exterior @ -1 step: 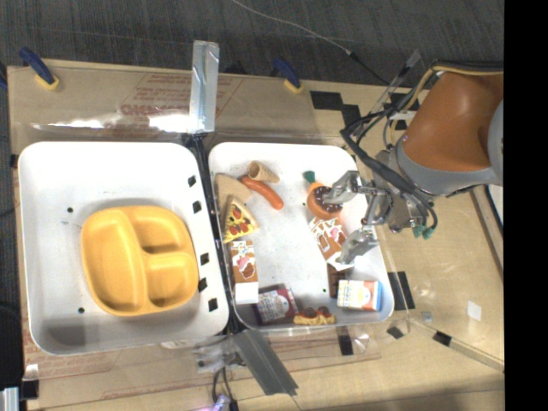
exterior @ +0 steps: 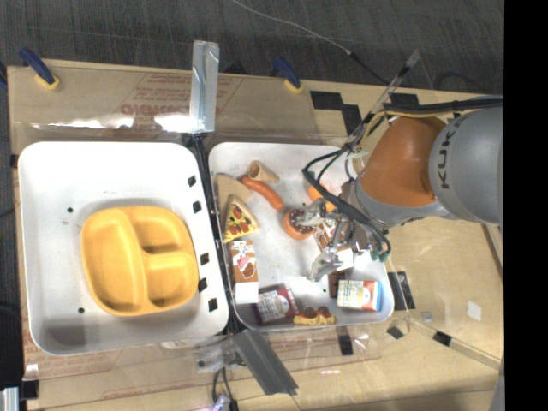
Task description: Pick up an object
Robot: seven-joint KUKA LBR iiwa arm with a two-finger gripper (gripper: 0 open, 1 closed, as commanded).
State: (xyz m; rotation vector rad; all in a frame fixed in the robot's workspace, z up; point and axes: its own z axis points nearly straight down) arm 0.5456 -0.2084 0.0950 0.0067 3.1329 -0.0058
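orange-banded wrist [exterior: 402, 165] at frame right; my gripper [exterior: 330, 251] low in right bin [exterior: 282, 157], finger state i cannot tell. small carton [exterior: 358, 294] just below it; yellow tray [exterior: 137, 258] in left bin [exterior: 43, 229].

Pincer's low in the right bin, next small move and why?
Probably a short descent: the pincer hangs above bare bin floor between the donut and the carton, with nothing visibly between its fingers.
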